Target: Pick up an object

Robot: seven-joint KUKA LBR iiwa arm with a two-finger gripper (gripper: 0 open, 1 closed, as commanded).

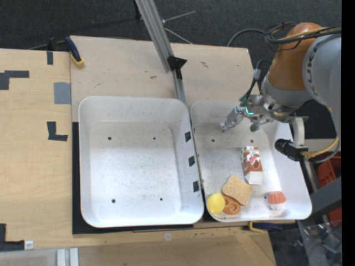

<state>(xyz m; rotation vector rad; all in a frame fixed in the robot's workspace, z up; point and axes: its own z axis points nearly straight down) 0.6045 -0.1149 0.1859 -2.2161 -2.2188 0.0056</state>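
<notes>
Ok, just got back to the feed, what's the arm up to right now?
The grey arm's tool hangs over the upper part of the right white bin, above bare floor, with nothing between its fingers. The objects lie farther down that bin: a red-and-white carton, a tan slice of toast, a yellow lemon-like ball, a small orange pretzel-shaped piece and a white-and-orange piece. Nothing has been picked yet.

We see even, bright light, soft shadows inside the bins (136,107), mild grain, and the arm (302,60) slightly blurred.
</notes>
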